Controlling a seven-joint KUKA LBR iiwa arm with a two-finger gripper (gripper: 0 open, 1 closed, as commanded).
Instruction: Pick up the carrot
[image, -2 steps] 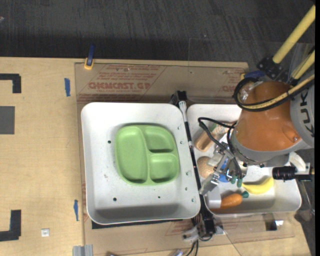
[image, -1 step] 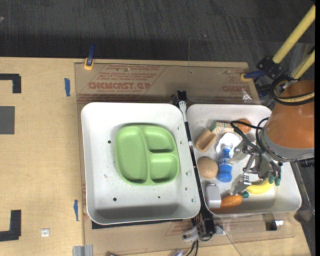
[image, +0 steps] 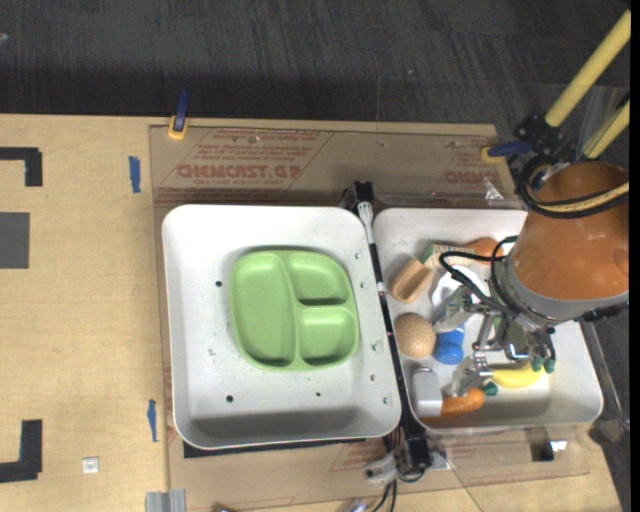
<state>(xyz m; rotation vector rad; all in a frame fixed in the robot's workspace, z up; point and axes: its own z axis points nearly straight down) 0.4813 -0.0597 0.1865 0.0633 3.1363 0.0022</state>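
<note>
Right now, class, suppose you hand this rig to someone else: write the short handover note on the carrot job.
Gripper: low in the right bin, by its front edge, just above the carrot; its grip cannot be read from here.
Carrot: lying on the right bin's floor near the front wall, beside a yellow toy.
Done: arm brought over the carrot.
Left: get the carrot between the fingers and lift it clear.
Left bin has a green tray.
</note>
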